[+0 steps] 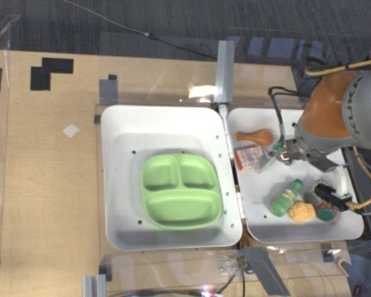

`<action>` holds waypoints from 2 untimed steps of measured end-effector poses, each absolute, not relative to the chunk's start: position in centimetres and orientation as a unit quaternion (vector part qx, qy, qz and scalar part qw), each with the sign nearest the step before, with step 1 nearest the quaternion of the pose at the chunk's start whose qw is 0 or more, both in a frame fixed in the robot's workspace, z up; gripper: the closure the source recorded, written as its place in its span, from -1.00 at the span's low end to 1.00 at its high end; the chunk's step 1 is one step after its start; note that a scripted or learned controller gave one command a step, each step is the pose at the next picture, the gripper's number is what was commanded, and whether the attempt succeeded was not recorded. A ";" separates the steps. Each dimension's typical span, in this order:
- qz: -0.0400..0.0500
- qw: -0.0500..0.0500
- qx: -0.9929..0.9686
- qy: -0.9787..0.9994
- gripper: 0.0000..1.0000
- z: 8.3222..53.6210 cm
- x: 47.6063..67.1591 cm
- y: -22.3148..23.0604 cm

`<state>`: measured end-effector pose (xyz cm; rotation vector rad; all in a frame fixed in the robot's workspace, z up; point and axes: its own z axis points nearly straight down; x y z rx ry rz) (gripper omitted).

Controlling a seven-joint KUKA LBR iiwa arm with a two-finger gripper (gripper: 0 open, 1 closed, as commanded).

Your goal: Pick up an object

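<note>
A: Two bins (111, 166) are sitting side by side; where is the gripper (283, 153) hanging?

B: Over the right bin's far-left corner, beside the snack packet (250, 158), a likely pick. Its grip I cannot tell.

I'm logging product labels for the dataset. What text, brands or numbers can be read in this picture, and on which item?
None can be read.
Small packet in the right bin: red and white print, too blurred to read.
Green bottle: label too small to read.
Green divided plate: no markings seen.
</note>
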<state>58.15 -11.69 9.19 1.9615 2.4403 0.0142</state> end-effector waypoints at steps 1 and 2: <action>-0.010 -0.013 0.717 0.697 -1.00 8.9 66.4 -11.0; -0.004 -0.006 0.713 0.701 -1.00 8.8 66.8 -16.9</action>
